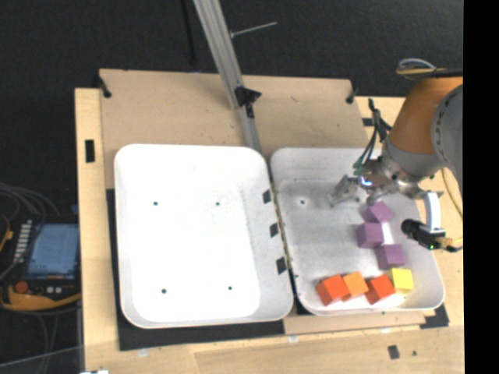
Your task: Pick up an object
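Your hand (352,187) sits low over the upper part of the right bin (312,170), its fingers spread, with nothing between them. Just beside it, toward the bin's right wall, you have three purple blocks (378,231) clustered in a loose column. Along the bin's near edge lie two orange blocks (343,287), a red block (380,288) and a yellow block (402,279), all touching or nearly so. The left bin (195,232) adjoins it on the table (90,209).
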Controlling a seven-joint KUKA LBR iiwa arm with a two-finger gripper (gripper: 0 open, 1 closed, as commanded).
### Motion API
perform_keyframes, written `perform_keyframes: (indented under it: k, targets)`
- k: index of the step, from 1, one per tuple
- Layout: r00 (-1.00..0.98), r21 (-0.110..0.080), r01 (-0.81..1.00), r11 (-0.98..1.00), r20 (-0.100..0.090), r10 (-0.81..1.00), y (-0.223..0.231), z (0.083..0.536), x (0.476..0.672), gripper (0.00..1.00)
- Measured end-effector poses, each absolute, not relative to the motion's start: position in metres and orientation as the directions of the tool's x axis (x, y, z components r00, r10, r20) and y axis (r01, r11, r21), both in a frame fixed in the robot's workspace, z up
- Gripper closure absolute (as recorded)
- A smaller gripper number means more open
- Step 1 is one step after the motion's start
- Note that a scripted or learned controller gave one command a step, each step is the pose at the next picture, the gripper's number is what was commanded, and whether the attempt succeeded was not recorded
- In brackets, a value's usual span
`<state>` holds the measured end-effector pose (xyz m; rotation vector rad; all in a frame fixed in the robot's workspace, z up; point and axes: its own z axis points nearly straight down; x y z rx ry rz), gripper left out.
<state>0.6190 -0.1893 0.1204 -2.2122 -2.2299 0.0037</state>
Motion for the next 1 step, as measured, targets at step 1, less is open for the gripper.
perform_keyframes:
  k: [1]
  targets:
    - [-0.006,0.0,1.0,0.006,-0.003,1.0,-0.1903,0.0968,0.6196,0.0]
